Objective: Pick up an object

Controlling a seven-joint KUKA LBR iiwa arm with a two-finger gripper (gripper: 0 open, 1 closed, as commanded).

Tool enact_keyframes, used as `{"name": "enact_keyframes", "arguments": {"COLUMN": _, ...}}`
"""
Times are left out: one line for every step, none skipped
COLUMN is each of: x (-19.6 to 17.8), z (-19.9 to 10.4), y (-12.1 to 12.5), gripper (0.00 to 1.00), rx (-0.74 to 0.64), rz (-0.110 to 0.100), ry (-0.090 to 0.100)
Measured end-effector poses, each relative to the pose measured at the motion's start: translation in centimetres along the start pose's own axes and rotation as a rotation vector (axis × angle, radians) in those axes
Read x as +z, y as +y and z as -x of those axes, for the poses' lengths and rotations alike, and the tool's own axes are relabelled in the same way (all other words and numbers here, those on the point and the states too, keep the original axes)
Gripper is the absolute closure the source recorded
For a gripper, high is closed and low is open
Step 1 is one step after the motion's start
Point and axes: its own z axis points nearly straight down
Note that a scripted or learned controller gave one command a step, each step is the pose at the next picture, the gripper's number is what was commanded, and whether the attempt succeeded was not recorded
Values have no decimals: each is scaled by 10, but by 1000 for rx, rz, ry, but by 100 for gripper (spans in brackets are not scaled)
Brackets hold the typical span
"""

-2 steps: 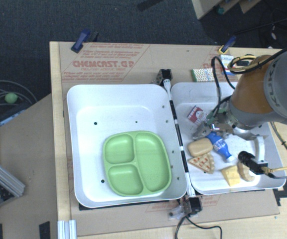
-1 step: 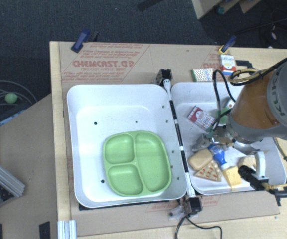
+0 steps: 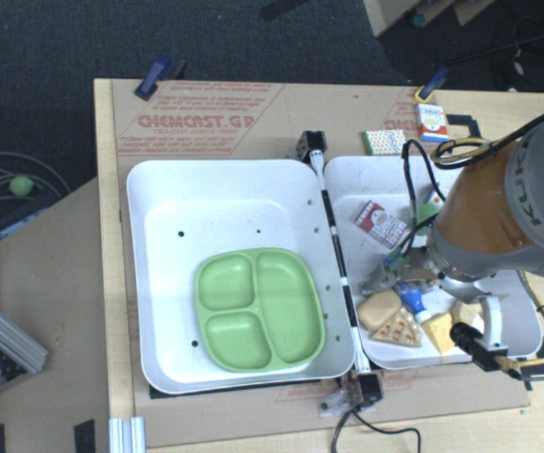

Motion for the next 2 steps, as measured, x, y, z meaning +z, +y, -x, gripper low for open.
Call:
{"name": "enact_keyframes", "arguments": {"x": 0, "z": 19, "y": 41, "gripper": 0, "rx": -1, "rz": 3, "ry": -2}}
{"name": "enact_keyframes", "arguments": {"x": 0, "z": -2, "y": -2, "gripper": 0, "rx": 0, "rz": 0, "ry": 0}}
